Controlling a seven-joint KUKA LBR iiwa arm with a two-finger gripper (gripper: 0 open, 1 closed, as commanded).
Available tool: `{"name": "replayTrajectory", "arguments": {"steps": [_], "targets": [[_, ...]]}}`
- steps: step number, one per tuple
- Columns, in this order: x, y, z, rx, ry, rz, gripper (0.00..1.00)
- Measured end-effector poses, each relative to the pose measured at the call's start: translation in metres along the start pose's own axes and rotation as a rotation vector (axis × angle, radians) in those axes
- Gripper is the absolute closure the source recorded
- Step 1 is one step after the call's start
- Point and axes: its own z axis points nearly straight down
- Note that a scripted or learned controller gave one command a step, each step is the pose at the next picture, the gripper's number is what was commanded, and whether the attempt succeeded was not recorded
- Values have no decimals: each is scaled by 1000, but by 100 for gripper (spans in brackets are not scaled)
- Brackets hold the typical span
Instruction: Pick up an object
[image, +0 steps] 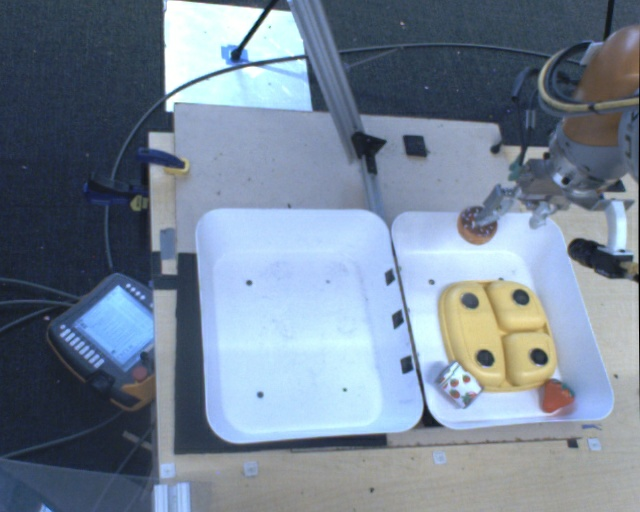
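On a tan surface (300, 160) seen from above, two shallow white bins sit side by side, their inner rims touching. One, the left bin (215, 300), has a bare floor marked by a few small dark dots. Its neighbour, the right bin (590, 340), carries four things: one brown doughnut (477, 225) with pale sprinkles, one yellow tray (498, 334) moulded into four rounded sections, one small white cube (459, 385) with coloured spots, and one red strawberry toy (557, 396).

One grey robot arm (590, 110) with an orange band reaches in from the right, and its hand (522, 208) hangs over the far edge of the right bin. Two slim fingers (495, 208) splay apart with nothing between them, so the hand is open and holds nothing. The doughnut lies in the bin's far-left corner, just beside the tip of the hand's left-pointing finger; whether the two touch cannot be told. The yellow tray lies nearer the camera, well apart from the hand, with the cube just off its near-left corner and the strawberry toy off its near-right corner.

Off the surface to the left rests one control pendant (105, 340) with a lit screen, its cables looping over dark carpet. One metal pole (335, 80) slants down to the surface behind the bins.
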Motion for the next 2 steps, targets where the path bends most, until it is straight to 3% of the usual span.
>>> {"name": "replayTrajectory", "arguments": {"steps": [2], "targets": [[14, -11, 94, 4, 0, 0, 0]]}}
